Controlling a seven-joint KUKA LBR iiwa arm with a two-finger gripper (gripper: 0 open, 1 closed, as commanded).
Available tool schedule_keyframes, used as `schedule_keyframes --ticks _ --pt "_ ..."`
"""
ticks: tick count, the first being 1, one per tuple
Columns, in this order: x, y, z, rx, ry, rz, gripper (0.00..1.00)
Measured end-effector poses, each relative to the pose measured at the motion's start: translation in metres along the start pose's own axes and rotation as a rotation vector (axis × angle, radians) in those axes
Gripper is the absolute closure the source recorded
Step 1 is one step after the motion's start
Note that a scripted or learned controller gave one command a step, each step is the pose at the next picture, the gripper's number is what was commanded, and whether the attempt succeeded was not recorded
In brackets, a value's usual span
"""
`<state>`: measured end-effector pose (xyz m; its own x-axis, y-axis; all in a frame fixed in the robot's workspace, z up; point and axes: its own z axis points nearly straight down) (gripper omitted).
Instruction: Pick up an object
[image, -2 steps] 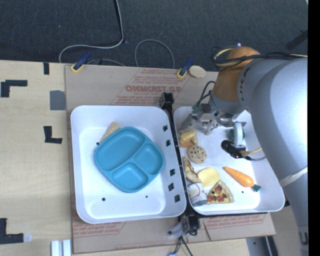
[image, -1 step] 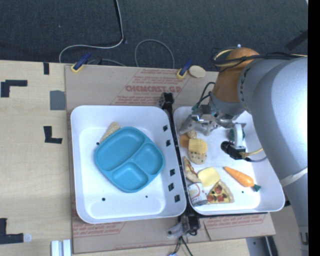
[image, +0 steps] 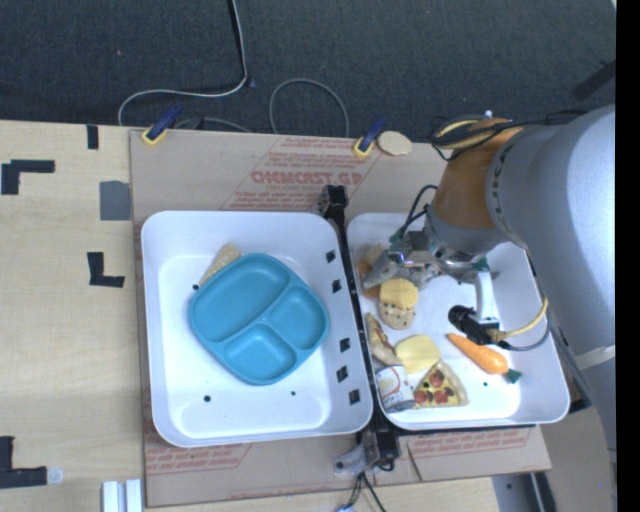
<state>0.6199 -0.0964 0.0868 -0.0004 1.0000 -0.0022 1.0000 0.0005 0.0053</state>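
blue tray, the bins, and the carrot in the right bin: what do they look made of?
Blue tray: looks like moulded plastic, matte, one even colour with rounded, seamless compartments.
Left bin and right bin: probably thin plastic, smooth white with a slight sheen and rounded rims.
Carrot: likely toy plastic or rubber, given its uniform saturated orange and smooth skin; which one can't be told from here.

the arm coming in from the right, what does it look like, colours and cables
A thick, rounded grey arm with an orange band above the wrist. Below the band sits a darker metallic gripper assembly with thin dark wires looping beside it. A yellow cable curves near the arm's lower side.
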Motion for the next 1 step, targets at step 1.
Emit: schedule_keyframes --ticks 1 --pt "-0.0005 0.0020 -0.0130 0.000 0.001 0.000 1.00"
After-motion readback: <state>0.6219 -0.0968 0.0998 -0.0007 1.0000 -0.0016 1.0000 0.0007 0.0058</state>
